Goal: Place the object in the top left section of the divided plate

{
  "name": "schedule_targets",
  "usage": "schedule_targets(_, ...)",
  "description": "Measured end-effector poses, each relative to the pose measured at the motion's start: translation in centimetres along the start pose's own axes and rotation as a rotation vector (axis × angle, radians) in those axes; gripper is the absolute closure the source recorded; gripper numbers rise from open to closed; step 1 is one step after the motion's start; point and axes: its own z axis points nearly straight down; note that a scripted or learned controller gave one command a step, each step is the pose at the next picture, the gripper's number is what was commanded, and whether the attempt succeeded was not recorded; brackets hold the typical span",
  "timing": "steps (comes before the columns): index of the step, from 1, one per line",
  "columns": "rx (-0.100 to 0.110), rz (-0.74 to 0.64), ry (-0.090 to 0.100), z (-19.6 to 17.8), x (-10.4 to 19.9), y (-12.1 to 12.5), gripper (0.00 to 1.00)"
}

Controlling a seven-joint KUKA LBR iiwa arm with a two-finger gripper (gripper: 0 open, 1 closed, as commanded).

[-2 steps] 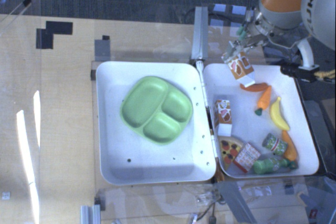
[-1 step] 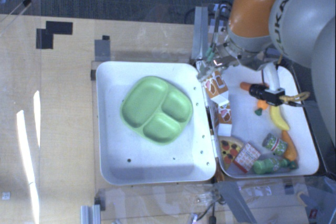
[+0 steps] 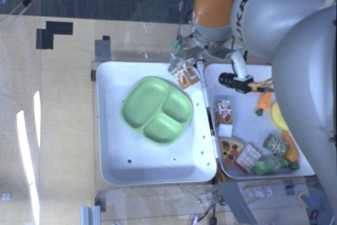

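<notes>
The green divided plate lies near the middle of the left white bin, turned at a slant so that its three wells face the camera at an angle: one long well toward the frame's left, two smaller ones toward the right and bottom. Lying flat and alone in its bin, it makes an open target from above.

Above the plate's upper right corner, near the wall where the two bins meet, the gripper hangs under the orange band of the arm, and a small brown and white carton shows at its tip. The carton appears pinched between the fingers, tilted and lifted off the bin floor, so I judge the pincer closed on it. It is close to the plate's rim but not over any well yet.

The right white bin serves as the stock: a second small carton, a pizza slice toy, a green bottle, a carrot and a banana lie scattered there, partly hidden by the arm.

The carry seems well along; what is left is to bring the carton over the well at the plate's top left and let go low enough that it does not tumble out
</notes>
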Motion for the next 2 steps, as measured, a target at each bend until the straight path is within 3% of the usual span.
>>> schedule_targets(1,0.001,0.141,0.0,2.11,-0.34,-2.29,1.0)
schedule_targets(2,0.001,0.142,0.0,2.07,-0.35,-2.27,0.0)
